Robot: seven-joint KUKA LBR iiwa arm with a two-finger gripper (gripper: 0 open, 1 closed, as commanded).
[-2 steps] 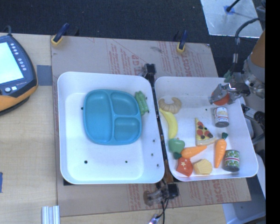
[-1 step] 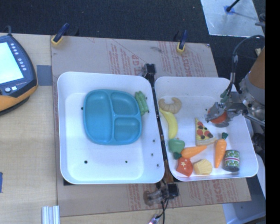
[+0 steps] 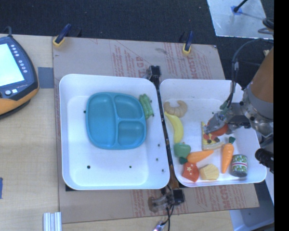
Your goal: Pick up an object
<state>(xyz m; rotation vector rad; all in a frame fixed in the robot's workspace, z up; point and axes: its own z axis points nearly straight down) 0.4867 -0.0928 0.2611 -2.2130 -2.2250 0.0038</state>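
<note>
Camera view: gripper (image 3: pixel 216 127) is low in the right bin (image 3: pixel 197 86), directly over a red item (image 3: pixel 220 130) and the pizza slice (image 3: pixel 211 141); finger state cannot be determined. Nearby lie 2 carrots (image 3: pixel 227 157), a banana (image 3: pixel 175 125), a strawberry (image 3: pixel 190 171) and a can (image 3: pixel 239 165). The left bin (image 3: pixel 74 172) holds 1 blue divided plate (image 3: pixel 117 120)

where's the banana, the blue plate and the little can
banana (image 3: pixel 176 125): camera view, middle of its yellow body, right bin
blue plate (image 3: pixel 117 120): camera view, ridge between its compartments, left bin
little can (image 3: pixel 239 165): camera view, its side label, right bin's near right corner
</note>
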